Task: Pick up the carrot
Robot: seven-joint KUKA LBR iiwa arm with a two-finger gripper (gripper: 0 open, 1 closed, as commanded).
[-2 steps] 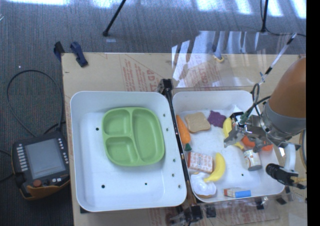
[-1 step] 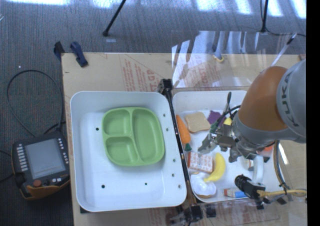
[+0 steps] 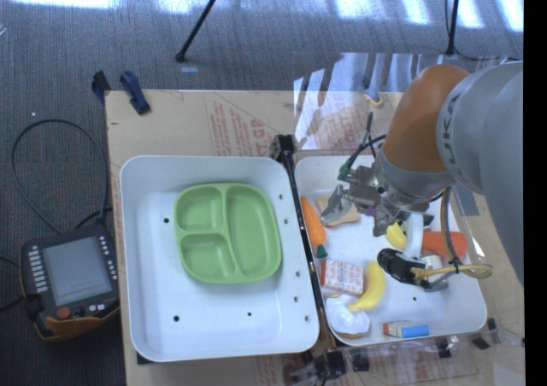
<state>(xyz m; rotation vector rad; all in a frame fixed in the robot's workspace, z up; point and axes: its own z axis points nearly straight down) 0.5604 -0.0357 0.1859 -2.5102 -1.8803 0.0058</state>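
Note:
The carrot (image 3: 312, 221), orange with a green tip at its near end, lies along the left wall of the right bin (image 3: 473, 290). My gripper (image 3: 357, 203) hangs over the middle of that bin, just right of the carrot and above a tan toast-like piece (image 3: 344, 216). Nothing shows held in it. The grey arm with its orange band (image 3: 423, 124) covers the bin's far right part.
The left bin (image 3: 145, 290) holds a green divided plate (image 3: 227, 231). In the right bin lie a banana (image 3: 372, 287), a red-and-white box (image 3: 342, 275), a white object (image 3: 350, 321), a small blue-ended box (image 3: 405, 330), a yellow piece (image 3: 396, 236) and an orange object (image 3: 445, 243).

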